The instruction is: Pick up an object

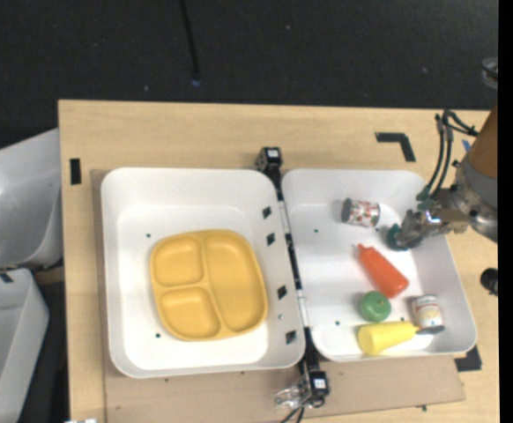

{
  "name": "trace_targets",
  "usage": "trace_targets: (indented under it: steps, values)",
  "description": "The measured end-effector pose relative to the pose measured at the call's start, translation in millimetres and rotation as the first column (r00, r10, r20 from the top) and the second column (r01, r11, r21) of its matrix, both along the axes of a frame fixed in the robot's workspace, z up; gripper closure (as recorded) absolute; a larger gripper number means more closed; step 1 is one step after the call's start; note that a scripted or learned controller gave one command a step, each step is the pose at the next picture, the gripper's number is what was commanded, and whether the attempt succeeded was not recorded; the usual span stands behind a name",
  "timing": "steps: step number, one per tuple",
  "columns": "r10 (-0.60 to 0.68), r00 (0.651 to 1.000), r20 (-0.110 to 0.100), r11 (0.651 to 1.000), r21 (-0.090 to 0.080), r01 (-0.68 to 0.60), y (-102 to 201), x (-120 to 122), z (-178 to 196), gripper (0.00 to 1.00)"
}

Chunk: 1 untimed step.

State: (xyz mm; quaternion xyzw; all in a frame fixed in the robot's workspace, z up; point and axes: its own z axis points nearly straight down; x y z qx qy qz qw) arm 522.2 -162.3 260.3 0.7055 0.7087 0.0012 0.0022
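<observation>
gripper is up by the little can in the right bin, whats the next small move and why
Probably a short shift toward the small can, then down. The gripper sits in the right bin just right of the can, which lies on its side apart from the orange bottle, so it looks like the closest uncrowded target.

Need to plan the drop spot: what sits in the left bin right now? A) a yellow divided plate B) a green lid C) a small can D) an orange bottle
A: the yellow divided plate lies in the left bin, while the orange bottle, the cans and the green piece lie in the right bin.
</observation>
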Motion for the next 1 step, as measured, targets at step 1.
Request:
trace_targets:
  steps: [1]
  values:
    - [0.001, 1.000, -0.003, 1.000, 0.000, -0.001, 37.6, 19.7, -5.9, 1.00]
